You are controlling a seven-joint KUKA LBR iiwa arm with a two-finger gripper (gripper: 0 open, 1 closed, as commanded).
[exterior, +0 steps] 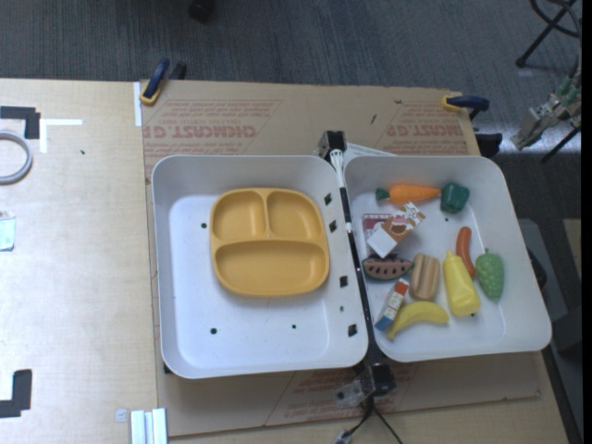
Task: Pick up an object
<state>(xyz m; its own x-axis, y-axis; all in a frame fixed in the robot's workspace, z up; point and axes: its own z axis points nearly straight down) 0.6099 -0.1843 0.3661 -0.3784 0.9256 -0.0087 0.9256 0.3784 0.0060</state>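
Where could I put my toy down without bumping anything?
The left bin has bare white floor all around the yellow plate, widest below it and on its left. In the right bin, toy food is packed together, from the carrot down to the banana; only the lower right corner looks bare.

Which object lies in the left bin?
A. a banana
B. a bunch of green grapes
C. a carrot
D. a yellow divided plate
D: the yellow divided plate sits alone in the left bin, while the banana, carrot and green grapes all lie in the right bin.
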